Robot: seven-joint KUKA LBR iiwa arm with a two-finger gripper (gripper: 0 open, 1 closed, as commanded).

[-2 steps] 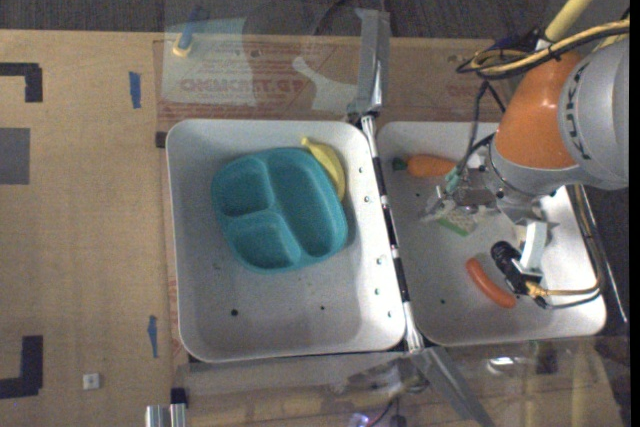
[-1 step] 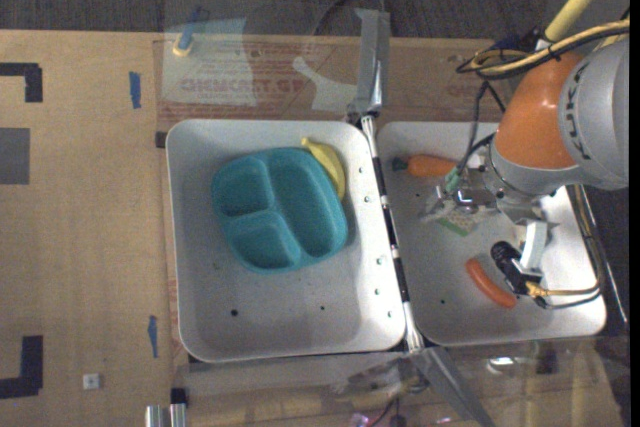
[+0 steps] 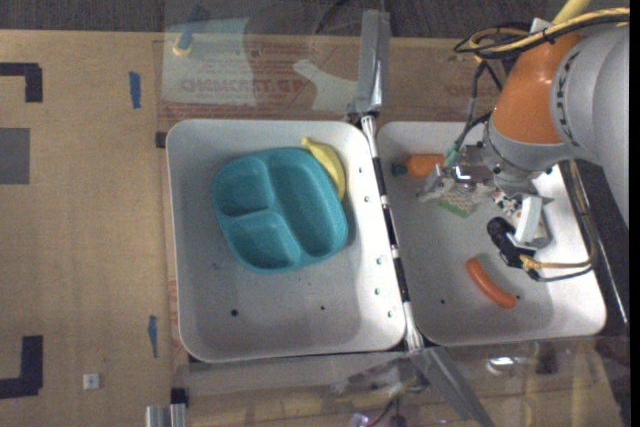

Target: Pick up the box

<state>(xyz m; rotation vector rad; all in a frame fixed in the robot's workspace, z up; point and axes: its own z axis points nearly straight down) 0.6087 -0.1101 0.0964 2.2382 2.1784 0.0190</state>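
Note:
The box [image 3: 458,204] is small and pale with a green patch, and it lies in the right bin [image 3: 440,300] near the middle. My gripper [image 3: 452,179] hangs right over the box's upper edge, reaching in from the right under the orange-banded wrist. It hides part of the box, and I cannot make out whether the two touch.
An orange carrot-like piece [image 3: 424,164] lies just left of the gripper, and an orange sausage shape [image 3: 492,282] lies toward the right bin's front. The left bin [image 3: 280,315] holds a teal divided plate [image 3: 281,208] with a yellow banana [image 3: 328,163] at its far edge.

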